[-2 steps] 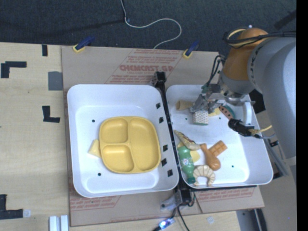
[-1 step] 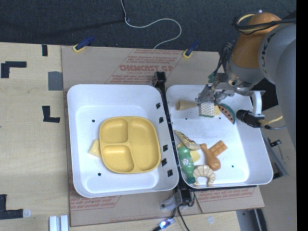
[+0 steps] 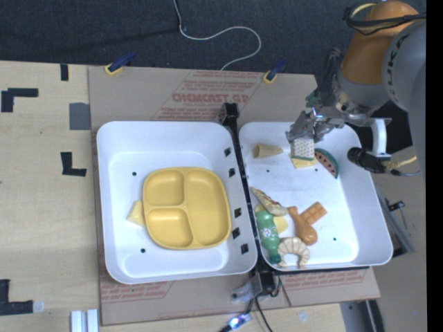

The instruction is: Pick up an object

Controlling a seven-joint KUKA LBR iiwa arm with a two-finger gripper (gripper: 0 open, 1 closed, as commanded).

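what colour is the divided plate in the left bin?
Yellow, plain, no pattern. The divided plate shows clearly in the camera view, sitting in the left bin.

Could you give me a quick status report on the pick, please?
Tool low over right bin, nothing seen held. Yellow piece just below it. Watermelon slice close beside.

A wooden bench point(image 3: 41, 206) fills the lower frame. A cardboard sheet point(image 3: 201, 95) lies at its centre. Two white bins point(image 3: 114, 185) sit side by side on the cardboard.

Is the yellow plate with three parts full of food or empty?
Empty. The yellow divided plate in the left bin shows bare yellow in all three compartments. The toy food lies in the right bin.
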